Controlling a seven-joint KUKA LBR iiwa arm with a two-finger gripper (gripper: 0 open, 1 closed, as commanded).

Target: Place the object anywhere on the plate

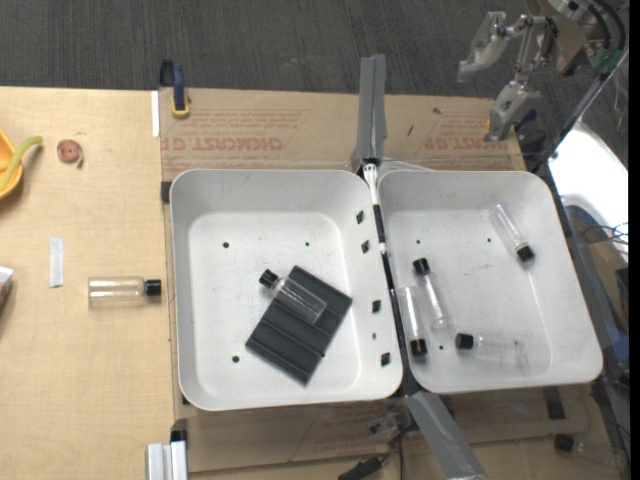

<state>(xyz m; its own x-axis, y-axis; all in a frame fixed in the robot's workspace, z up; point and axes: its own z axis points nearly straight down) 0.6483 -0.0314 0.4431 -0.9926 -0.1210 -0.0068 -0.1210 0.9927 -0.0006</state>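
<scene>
A black ribbed rectangular plate [298,328] lies tilted in the left bin [200,218]. A clear vial with a black cap [296,296] rests on the plate's upper edge. Several more clear vials lie in the right bin [560,268]: one near the back right [510,233], two side by side at the left [430,293], one near the front [492,347]. My gripper [497,83] hangs high beyond the right bin's far right corner, open, with nothing between its fingers.
Another capped vial [122,288] lies on the wooden bench left of the bins. A yellow object [10,163], a small red disc [68,150] and a white strip [56,263] sit at the far left. A metal divider [372,98] rises between the bins.
</scene>
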